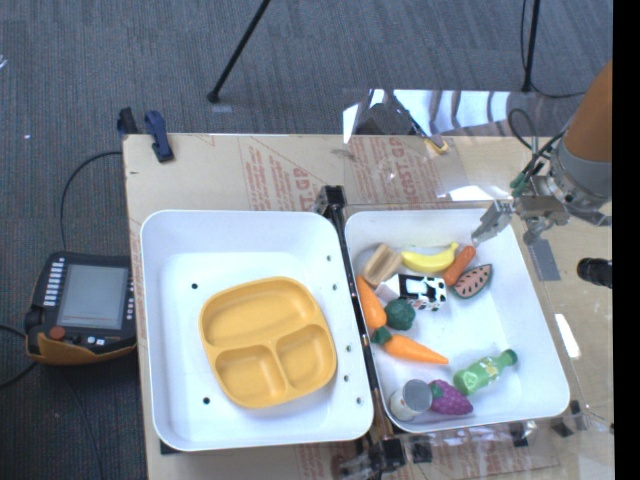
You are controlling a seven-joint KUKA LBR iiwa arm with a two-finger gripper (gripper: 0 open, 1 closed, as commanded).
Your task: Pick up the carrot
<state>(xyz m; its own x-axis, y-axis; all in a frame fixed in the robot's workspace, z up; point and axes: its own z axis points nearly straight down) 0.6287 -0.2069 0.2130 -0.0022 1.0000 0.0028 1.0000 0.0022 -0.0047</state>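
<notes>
A yellow tray (267,353) sits in the left bin (160,268). In the right bin (535,353), the carrot (412,348), orange with a green top, lies near the left wall. The tool (510,223), fingers spread wide and holding nothing, hovers over the far-right corner; it should descend astride the carrot's middle.

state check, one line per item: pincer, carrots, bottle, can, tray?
pincer: above the right bin's upper right corner, fingers apart, holding nothing
carrot: lying flat mid-bin, tip pointing right, not grasped
second carrot: lying by the bin's left wall
third carrot: lying against the banana
bottle: on its side
can: lying tilted beside the grapes
tray: flat in the left bin, right way up
</notes>
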